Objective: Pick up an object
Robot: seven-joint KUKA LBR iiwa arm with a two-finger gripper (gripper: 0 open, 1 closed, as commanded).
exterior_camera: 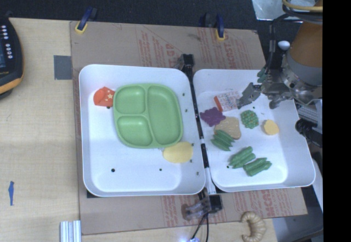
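Cardboard lines our bench [137, 38]. We see the left bin [98, 172] holding a green divided plate [148, 114]; the right bin [290, 172] holds toy foods — a green berry [249, 119] just below the gripper [262, 98], its fingers spread wide, gripping nothing.

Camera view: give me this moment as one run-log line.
gripper: open, nothing held | position: over right bin, above green ball | left bin: green plate
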